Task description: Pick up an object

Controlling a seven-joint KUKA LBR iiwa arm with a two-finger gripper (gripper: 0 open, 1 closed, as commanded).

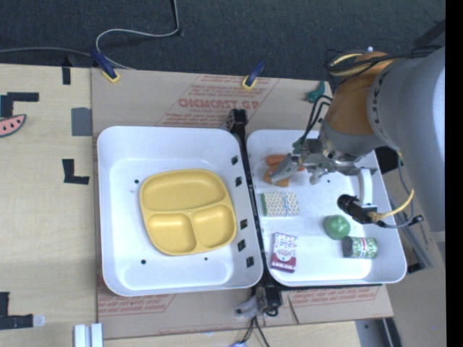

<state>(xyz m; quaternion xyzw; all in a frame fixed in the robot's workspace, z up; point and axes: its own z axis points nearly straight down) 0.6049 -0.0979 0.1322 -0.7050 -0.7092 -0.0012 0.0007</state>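
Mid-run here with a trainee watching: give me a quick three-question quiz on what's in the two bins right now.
1. True or false: the yellow divided plate lies in the right bin.
2. Which item is nearest the gripper? A) orange item B) green ball C) small can
3. Fill in: the red-and-white packet lies directly below the ____ packet in the camera view.

Key: 1 false, it lies in the left bin; 2 A; 3 checkered.

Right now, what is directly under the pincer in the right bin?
An orange object lies under the pincer, near the right bin's far left corner. The pincer and wrist cover part of it, so its full shape cannot be seen.
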